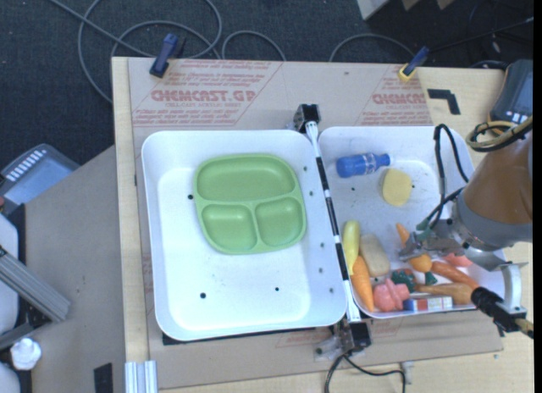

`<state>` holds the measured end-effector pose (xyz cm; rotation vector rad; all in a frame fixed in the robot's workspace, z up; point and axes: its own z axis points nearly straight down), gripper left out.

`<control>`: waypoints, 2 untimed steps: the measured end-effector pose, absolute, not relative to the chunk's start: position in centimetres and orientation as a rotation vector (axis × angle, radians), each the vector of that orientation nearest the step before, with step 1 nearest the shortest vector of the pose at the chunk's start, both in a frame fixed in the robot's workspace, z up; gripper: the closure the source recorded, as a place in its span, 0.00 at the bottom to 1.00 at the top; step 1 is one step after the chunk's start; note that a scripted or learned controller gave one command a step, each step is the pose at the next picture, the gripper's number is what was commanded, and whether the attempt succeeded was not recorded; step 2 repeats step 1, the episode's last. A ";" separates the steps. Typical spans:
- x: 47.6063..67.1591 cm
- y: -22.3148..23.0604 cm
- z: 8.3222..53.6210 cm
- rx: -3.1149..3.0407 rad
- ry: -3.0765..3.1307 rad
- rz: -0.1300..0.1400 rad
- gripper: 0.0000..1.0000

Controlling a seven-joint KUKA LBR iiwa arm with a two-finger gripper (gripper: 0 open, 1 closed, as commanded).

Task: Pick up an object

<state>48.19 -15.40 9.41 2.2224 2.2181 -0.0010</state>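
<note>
Your gripper (421,243) is low in the right bin (423,141), right over the toy pile; can't tell how it's set. Nearest pick is the orange carrot (453,274), just right of it, lying left-right

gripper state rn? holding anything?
Gripper: down among the toys in the right bin; open or shut cannot be told, no grasp visible.

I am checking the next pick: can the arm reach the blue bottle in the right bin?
Probably yes. The blue bottle lies alone near the far wall of the right bin, nothing on it, and the arm is already over that bin.
</note>
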 end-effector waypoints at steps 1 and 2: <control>53.5 -6.5 19.9 2.220 2.223 0.002 1.00; 53.5 -6.5 19.9 2.220 2.223 0.002 1.00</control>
